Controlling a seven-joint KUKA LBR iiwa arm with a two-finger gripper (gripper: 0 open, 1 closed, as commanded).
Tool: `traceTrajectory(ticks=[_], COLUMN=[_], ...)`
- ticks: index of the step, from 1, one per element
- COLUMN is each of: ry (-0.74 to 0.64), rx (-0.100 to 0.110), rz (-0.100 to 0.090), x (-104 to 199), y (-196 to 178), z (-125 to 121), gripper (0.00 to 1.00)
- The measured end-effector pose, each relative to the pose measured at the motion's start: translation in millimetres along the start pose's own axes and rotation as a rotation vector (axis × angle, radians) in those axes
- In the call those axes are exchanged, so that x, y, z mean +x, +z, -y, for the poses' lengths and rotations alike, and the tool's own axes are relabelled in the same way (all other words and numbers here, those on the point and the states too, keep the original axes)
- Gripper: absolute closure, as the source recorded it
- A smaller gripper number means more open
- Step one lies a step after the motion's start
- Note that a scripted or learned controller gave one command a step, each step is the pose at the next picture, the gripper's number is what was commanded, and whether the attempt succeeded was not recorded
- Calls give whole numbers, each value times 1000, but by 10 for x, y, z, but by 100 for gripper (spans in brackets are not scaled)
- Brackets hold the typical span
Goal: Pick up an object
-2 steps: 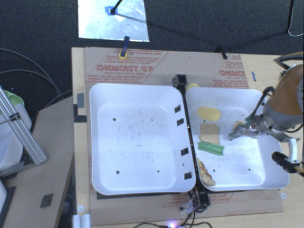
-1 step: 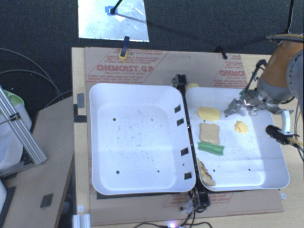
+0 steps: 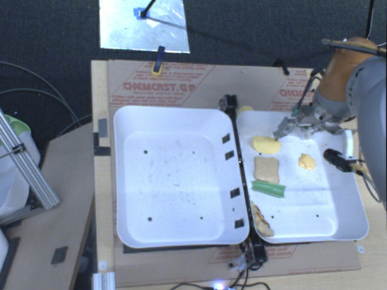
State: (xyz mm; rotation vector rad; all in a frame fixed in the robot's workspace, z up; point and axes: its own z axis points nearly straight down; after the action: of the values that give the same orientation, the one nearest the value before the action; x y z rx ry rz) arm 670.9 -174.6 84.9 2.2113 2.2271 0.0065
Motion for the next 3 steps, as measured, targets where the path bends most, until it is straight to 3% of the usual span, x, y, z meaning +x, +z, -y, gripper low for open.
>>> traceTrajectory(ticks=[1,2,3], ry=[0,1,8], rx=[-3,-1,6], rz=[4,0,1], x=[874,1778,1522], y=[-34,-1065,-1000], z=[592,1388,1581], gripper=[0,0,0])
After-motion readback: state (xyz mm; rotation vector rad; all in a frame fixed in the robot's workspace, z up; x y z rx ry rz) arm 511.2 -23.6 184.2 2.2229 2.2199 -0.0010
